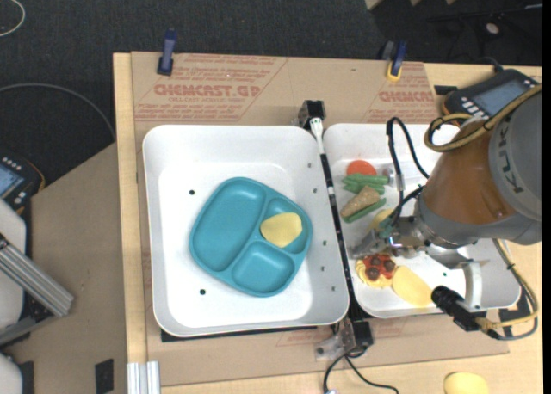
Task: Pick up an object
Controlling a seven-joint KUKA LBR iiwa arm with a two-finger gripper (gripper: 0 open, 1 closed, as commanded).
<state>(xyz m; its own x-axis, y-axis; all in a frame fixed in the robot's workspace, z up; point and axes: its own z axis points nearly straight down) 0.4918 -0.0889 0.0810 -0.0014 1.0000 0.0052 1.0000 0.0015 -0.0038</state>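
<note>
Toy food items sit in the right bin [508, 298], a shallow white plastic tray w/ rounded corners. Nearest the camera, at approx 6 o'clock in that bin, lies a smooth yellow lemon-shaped piece [411, 286]. Just beside it at 9 o'clock is a small cluster of dark red berries [375, 267]. Farther back, toward 11 o'clock, are a tan wedge [362, 204], green bean-like pieces [365, 183] and a round red-orange piece [361, 168], all close together.

The left bin [172, 160], same white plastic, holds a glossy teal plate [231, 237] w/ three compartments and soft rounded edges. A pale yellow rounded piece [281, 228] rests in the plate's 3 o'clock compartment.

The arm [482, 186], grey w/ a wide orange band, reaches in from 3 o'clock and leans over the right bin. The gripper [394, 230] is low over the bin's middle, among the food pieces; can't tell if it's spread or pinching anything.

Both bins rest on a brown cardboard sheet [207, 91] w/ red print.
</note>
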